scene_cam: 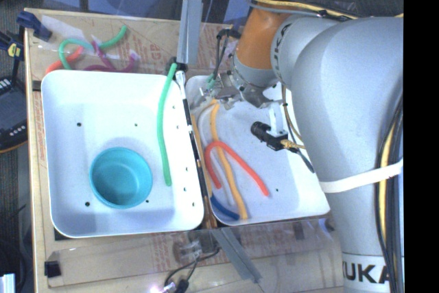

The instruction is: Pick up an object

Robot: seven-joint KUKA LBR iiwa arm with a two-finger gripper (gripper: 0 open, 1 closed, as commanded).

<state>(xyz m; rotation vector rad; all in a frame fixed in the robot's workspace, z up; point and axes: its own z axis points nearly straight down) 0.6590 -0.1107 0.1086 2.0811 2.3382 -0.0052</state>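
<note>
In the right bin [296, 190] lie a bent red tube [239, 162], a long yellow tube [229, 178] and a blue piece [222, 208] at the near edge. The left bin [63, 113] holds a turquoise bowl [122, 177], and a green tube [163, 130] runs along its right side. My gripper [218, 89] hangs low over the far left corner of the right bin, just above the yellow tube's far end. The wrist hides what is at its tip.
The grey arm with its orange band [257, 38] covers the right bin's far right part. A black connector [267, 135] with cable hangs over that bin. Green and pink tubes [92, 51] lie on the bench behind the left bin.
</note>
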